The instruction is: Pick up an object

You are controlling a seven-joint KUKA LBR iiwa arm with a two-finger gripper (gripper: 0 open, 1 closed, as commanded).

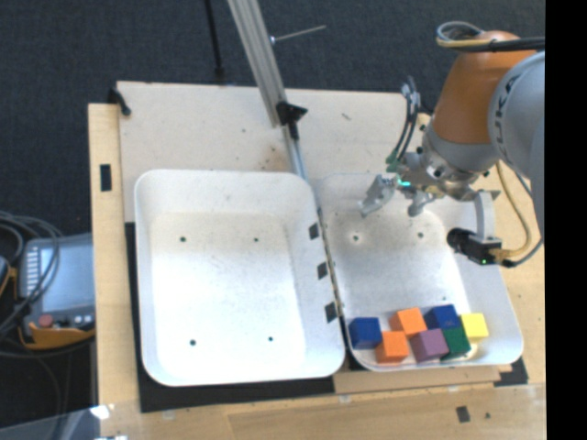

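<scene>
Several small coloured blocks lie bunched along the near edge of the right bin (367, 246): a blue block (365, 331), two orange blocks (410, 320) (393, 346), a purple block (428, 345), a green block (457, 342), a second blue block (444, 316) and a yellow block (474, 326). My gripper (397, 198) hangs over the far part of the right bin, well away from the blocks. Its two fingers are spread apart, open, with nothing between them.
The left bin (229, 273) sits beside the right one, sharing a middle rim. A slanted metal rail (261, 53) rises from the bench at the back. A black cable fitting (472, 244) hangs off the arm over the right bin's right side.
</scene>
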